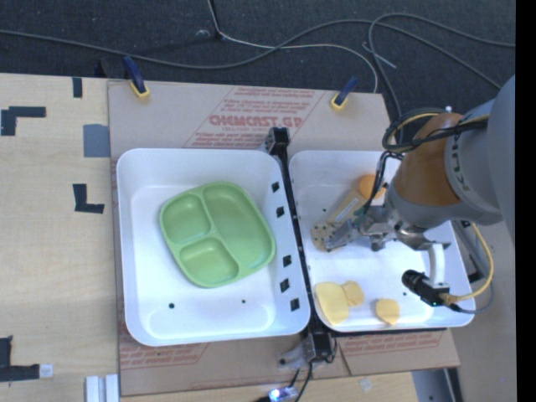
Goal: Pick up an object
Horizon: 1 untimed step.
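My gripper [328, 231] reaches leftward low in the right bin [306, 174], close to that bin's left wall. A small speckled patch [319, 235] lies right at its tip; I cannot make out what it is. An orange ball-like object [366, 183] sits just behind the gripper, partly hidden by the wrist. Three yellow pieces lie near the bin's front: a large one [332, 303], a small one [353, 292] touching it, and another [387, 311] to the right.
A green divided plate [216, 233] lies in the left bin [134, 191]. The black divider [286, 216] between the bins runs just left of the gripper. The arm's body and cables cover the right bin's right side.
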Each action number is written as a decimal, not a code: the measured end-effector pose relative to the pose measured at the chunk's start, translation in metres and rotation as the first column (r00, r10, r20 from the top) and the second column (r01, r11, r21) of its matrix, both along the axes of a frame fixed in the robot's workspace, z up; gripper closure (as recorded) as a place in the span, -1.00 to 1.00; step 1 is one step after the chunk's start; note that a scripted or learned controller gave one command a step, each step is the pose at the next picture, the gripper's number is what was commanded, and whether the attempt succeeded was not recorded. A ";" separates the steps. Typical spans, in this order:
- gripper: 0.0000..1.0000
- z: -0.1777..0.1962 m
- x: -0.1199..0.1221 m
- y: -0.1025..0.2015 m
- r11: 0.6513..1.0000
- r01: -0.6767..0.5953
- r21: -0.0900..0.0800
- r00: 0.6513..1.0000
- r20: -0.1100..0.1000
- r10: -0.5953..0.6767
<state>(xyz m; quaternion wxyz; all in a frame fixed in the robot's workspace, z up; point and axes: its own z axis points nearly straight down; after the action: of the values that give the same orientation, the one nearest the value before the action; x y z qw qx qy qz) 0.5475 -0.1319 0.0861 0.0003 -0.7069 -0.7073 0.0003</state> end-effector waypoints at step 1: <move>1.00 0.012 0.002 0.002 1.000 -0.003 0.002 1.000 0.006 0.003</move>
<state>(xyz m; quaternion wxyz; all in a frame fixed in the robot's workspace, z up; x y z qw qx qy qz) 0.5497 -0.1299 0.0984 -0.0010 -0.7059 -0.7083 -0.0025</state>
